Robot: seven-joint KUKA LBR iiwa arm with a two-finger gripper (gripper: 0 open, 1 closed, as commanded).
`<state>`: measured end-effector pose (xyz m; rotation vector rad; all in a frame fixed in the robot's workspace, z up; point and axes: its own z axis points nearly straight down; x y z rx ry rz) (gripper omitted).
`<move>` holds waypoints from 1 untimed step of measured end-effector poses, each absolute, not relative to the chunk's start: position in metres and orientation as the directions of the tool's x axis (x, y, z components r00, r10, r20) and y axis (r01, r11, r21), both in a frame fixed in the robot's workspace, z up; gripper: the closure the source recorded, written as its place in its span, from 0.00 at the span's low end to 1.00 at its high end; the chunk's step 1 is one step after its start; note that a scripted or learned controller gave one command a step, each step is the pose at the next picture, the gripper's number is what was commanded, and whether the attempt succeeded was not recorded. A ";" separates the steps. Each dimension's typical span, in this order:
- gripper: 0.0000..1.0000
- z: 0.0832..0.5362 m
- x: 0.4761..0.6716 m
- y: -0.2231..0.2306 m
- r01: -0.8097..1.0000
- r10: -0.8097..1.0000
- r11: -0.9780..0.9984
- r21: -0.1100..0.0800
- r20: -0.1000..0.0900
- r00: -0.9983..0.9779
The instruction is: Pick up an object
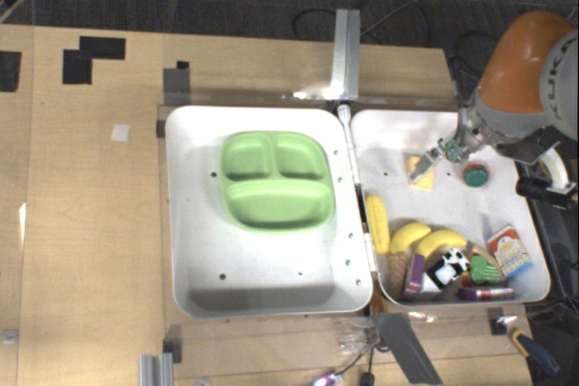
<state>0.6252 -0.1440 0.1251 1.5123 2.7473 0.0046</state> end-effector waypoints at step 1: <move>0.00 0.090 0.592 -0.138 0.939 0.939 0.344 0.011 -0.005 -0.344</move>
